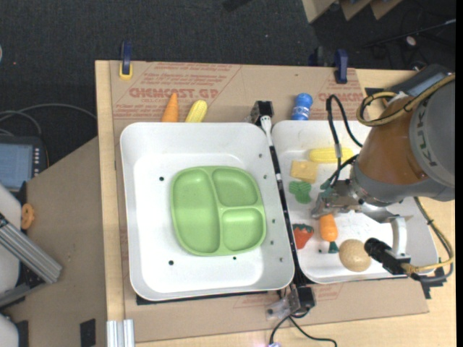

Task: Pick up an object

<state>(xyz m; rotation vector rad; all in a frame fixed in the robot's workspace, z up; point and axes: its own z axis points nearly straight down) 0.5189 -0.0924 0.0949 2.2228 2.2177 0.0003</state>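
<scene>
Red "CHEMCAST GP" printed on the brown board point(173, 91); "KU" on the arm point(440, 147)

Pale green divided plate point(217, 210) in the white left bin point(145, 194) — yellow corn point(323, 154), orange carrot point(328, 228), green broccoli point(299, 190), tan potato point(354, 254) in the white right bin point(405, 273).
</scene>
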